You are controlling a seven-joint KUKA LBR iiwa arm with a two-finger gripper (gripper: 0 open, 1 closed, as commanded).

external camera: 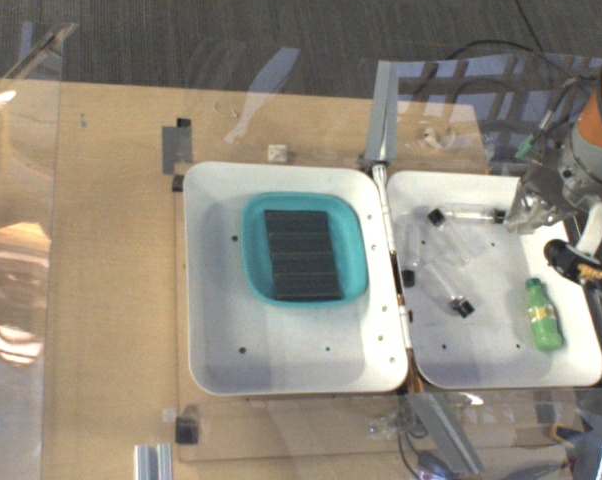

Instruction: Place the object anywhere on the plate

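Wooden bench spreads widest under me, its left part washed over by glare from a clear sheet that blurs whatever lies beneath. On it sit two white bins, side by side and touching along a middle seam. The left bin carries one teal plate with a dark ribbed slab lying flat on it, covering most of the plate's middle. The right bin has its far right corner cut off behind my own arm, which comes in from the right, grey with an orange band, and runs out of the picture's edge.

My gripper hangs over the right bin's upper right corner; it is tangled with cables and bright reflections there, and I cannot tell how my jaws stand.

One green bottle, the thing to be moved, lies near the right bin's right wall, well apart from the plate and apart from me. A clear tube with dark ends lies near the bin's top, and another clear piece, hard to make out, lies in the middle. One small pale block rests on the bench above the left bin.
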